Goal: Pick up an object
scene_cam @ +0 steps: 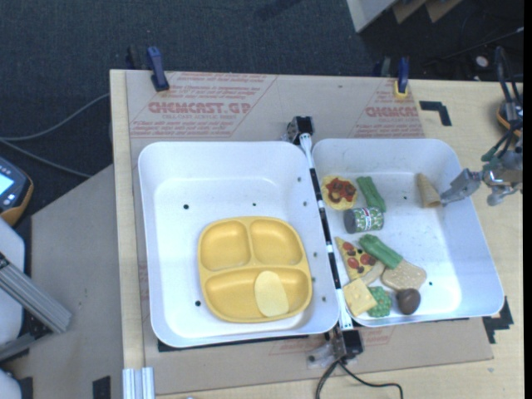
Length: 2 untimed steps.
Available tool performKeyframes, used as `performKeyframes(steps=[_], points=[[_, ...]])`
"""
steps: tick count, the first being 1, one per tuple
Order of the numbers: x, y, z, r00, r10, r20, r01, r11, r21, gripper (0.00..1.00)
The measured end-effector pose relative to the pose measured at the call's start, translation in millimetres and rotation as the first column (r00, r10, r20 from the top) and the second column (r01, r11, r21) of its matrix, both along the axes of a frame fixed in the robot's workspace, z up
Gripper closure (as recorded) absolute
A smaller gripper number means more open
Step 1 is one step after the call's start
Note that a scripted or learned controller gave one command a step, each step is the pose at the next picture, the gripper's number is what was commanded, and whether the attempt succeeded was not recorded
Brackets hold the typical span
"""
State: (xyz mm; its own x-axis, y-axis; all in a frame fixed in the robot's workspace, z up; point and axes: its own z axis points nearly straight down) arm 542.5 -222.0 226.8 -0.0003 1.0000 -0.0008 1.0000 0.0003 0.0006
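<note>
1. Our gripper [460, 187] sits at the right bin's [474, 248] right rim, upper half, low over the wall. Nothing is visible between its tips. Whether it is apart or together, we cannot tell.
2. Nearest thing: the tan wedge [428, 190], just left of the gripper, close beside it, lying on the bin floor with its long axis roughly top-to-bottom in the view.
3. Everything else lies further left and toward the near edge: green can [364, 219], pizza slice [358, 257], green pod [380, 250], brown ball [408, 300].
4. We judge the wedge the likeliest target: a short shift left, then down.
5. The yellow tray [253, 268] in the left bin is well apart, beyond the pile.
</note>
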Motion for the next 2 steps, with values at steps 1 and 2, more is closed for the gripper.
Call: performKeyframes(steps=[1,2], points=[[99.3,40.3,-72.9,1.000,0.008,0.005,-0.008,1.000,0.000,0.00],[80.0,2.6,-144.7,1.000,0.000,-0.004,0.000,1.000,0.016,0.00]])
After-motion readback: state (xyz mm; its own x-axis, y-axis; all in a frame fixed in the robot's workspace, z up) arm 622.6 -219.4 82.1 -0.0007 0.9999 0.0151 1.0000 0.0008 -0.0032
